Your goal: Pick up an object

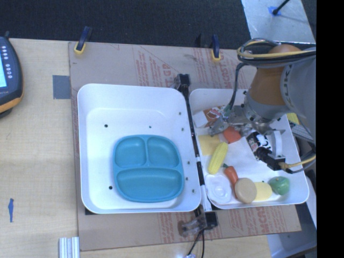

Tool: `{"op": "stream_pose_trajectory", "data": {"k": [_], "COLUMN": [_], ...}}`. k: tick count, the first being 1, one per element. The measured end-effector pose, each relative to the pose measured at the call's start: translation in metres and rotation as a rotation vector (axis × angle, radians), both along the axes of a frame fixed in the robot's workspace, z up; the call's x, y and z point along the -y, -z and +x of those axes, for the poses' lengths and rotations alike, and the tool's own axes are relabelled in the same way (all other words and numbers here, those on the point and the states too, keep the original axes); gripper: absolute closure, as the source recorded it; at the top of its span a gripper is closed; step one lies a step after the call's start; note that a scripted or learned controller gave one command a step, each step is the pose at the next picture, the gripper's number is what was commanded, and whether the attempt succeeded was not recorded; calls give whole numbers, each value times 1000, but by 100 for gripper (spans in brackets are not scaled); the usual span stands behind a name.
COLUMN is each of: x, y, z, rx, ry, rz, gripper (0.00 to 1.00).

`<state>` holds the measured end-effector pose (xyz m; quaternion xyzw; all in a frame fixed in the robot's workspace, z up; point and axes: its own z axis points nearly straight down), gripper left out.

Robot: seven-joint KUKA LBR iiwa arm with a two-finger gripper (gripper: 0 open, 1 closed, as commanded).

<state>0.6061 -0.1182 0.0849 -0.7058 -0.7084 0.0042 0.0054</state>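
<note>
Blue tray mid left bin, gripper low in crowded right bin, grip state unclear

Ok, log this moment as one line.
arm: over right bin | claw: low among toy food, near corn | grasp: unconfirmed | left bin: blue plate

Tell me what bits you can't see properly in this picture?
- Gripper: in the camera view the arm's wrist covers it, so whether it is open or shut is unclear.
- Toys under the arm in the right bin: partly hidden, too jumbled to name.
- Grey device: cut off by the left edge.
- Cardboard print: too small to read.
</note>
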Motion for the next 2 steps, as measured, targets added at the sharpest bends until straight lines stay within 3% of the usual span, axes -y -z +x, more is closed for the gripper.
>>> {"op": "stream_pose_trajectory", "data": {"k": [1, 2], "x": [2, -52], "y": [-18, -113], "z": [4, -22], "rx": [9, 19], "ry": [-1, -5], "rz": [-4, 0], "gripper": [100, 100]}}
